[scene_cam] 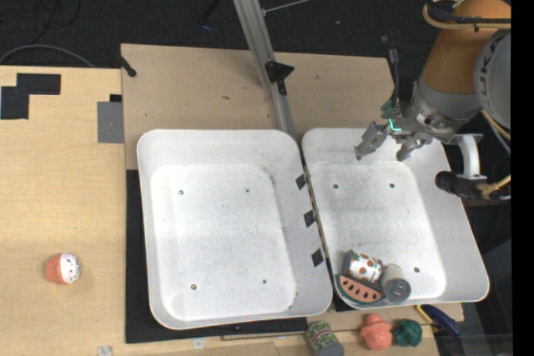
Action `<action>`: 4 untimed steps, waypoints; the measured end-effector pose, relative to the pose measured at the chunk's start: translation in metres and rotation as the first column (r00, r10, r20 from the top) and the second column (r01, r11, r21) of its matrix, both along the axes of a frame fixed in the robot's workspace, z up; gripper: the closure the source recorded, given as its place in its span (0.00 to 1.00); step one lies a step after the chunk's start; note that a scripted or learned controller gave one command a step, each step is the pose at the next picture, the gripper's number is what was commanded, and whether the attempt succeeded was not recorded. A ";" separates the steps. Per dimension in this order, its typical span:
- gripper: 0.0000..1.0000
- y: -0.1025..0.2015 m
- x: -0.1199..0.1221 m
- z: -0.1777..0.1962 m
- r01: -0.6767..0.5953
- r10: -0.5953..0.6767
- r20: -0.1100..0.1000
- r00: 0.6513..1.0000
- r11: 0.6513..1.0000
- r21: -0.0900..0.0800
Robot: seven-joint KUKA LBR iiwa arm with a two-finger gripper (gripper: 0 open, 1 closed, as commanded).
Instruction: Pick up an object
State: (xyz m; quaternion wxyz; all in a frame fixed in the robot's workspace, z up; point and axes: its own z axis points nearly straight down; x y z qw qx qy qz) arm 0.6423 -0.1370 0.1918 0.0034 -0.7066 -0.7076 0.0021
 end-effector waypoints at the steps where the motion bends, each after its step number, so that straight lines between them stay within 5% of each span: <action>1: 0.00 0.000 0.001 0.003 -0.002 0.002 0.004 1.000 1.000 -0.001; 3: 0.00 -0.002 -0.010 -0.102 0.000 0.000 0.001 1.000 1.000 -0.001; 4: 1.00 -0.002 -0.009 -0.089 0.003 -0.003 0.005 1.000 1.000 -0.001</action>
